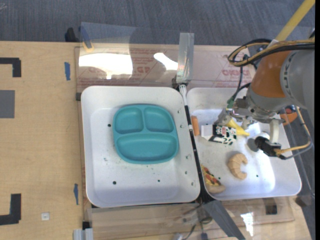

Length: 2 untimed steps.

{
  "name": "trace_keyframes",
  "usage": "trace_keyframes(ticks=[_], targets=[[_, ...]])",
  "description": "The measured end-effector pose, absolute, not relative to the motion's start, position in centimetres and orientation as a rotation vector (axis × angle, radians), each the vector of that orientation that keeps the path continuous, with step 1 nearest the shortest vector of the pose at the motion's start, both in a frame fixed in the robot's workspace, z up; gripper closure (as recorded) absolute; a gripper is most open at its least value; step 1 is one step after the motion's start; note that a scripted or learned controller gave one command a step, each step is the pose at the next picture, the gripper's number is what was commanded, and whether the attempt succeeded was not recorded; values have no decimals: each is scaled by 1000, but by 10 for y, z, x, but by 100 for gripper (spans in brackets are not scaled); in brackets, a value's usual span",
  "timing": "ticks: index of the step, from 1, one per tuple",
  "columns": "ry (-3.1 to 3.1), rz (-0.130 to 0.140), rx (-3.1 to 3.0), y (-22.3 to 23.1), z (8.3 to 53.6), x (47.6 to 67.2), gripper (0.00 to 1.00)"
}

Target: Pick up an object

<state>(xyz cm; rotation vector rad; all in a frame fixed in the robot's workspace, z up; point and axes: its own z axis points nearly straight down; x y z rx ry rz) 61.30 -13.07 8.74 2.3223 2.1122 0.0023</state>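
The right bin holds several small items. A tan croissant lies near its middle and a pizza slice rests in the near left corner. An orange piece lies along the left wall. My gripper is lowered into the far left part of this bin, right over a black-and-white object with a yellow piece beside it. The wrist hides how the gripper meets them.
The left bin carries a teal divided plate. A clear upright divider stands behind the wall between the bins. The arm and its cables hang over the right bin's far right side.
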Motion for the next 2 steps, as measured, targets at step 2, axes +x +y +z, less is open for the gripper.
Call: trace_keyframes(ticks=[2], targets=[[1864,11,2527,-34,188,645,100]])
